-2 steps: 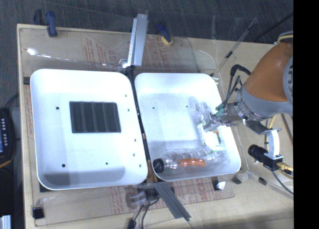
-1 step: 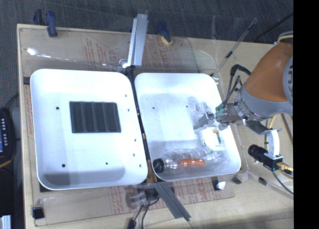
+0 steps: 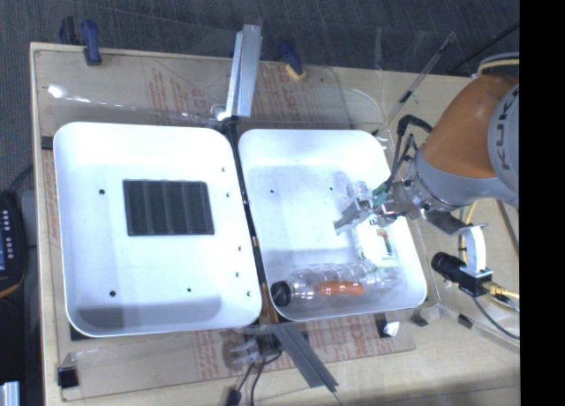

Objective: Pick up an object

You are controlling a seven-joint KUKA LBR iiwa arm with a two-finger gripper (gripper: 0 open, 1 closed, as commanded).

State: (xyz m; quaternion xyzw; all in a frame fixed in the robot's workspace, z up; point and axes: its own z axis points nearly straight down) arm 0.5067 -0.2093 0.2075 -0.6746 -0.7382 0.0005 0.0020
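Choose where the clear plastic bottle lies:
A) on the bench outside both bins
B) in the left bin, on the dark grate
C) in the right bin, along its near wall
C: the clear plastic bottle lies on its side along the near wall of the right bin.

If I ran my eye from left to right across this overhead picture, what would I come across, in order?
Blue clamp → left white bin with a dark ribbed panel → right white bin → clear bottle with black cap → gripper → grey and orange arm.
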